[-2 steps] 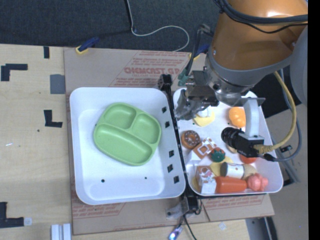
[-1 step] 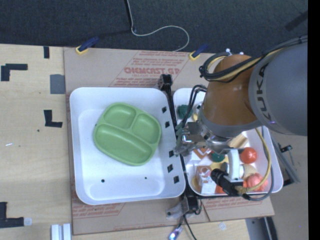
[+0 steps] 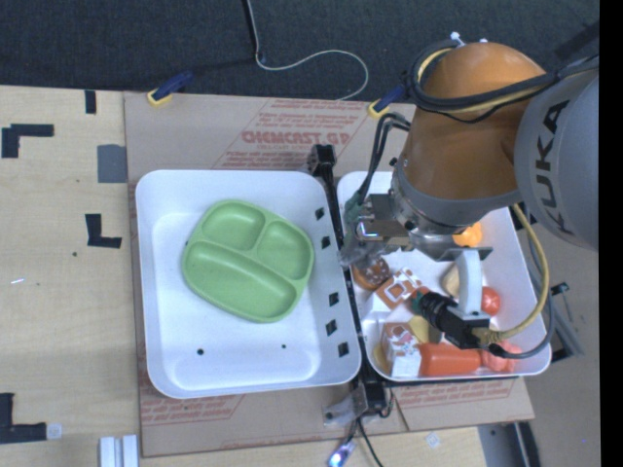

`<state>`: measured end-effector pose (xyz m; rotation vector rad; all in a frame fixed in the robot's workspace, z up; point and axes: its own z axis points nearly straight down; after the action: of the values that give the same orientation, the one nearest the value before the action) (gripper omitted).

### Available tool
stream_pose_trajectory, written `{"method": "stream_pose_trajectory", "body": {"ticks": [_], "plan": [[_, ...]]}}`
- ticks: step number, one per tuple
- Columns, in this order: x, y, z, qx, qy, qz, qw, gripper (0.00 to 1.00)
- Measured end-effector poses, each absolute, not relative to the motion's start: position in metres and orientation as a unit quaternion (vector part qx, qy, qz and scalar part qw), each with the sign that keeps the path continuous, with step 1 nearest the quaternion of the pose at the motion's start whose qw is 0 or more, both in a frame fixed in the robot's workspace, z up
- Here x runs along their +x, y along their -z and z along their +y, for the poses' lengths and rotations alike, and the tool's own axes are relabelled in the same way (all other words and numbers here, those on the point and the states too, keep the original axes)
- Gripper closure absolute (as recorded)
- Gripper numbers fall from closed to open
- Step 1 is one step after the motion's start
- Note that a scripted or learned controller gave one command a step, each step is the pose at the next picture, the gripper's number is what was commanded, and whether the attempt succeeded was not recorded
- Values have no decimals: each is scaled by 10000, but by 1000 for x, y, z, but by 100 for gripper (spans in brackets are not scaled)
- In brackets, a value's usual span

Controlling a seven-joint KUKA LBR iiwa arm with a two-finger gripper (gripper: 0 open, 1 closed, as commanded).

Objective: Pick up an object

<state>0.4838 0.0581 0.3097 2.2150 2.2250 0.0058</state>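
Observation:
My gripper (image 3: 366, 248) hangs low over the left side of the right bin (image 3: 526, 251), with the arm's orange and grey wrist covering much of that bin. Just below it lies a brown round item (image 3: 371, 276), and beside that an orange-and-white packet (image 3: 400, 288). An orange-red bottle (image 3: 456, 361) with a white cap lies along the bin's front wall. A small brown-and-white box (image 3: 393, 340) sits left of it. A red ball (image 3: 490, 301) and an orange piece (image 3: 471, 233) lie toward the right.
The left bin (image 3: 161, 290) holds a green divided plate (image 3: 248, 259), set toward the back. A black divider strip (image 3: 333, 261) runs between the two bins. Brown cardboard (image 3: 243, 134) lies under both bins.

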Motion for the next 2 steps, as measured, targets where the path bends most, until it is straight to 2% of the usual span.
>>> {"method": "stream_pose_trajectory", "body": {"ticks": [1,2], "plan": [[484,-387,46,7067,-25,7075,21,100],[483,-326,82,7060,25,7082,-18,100]]}}
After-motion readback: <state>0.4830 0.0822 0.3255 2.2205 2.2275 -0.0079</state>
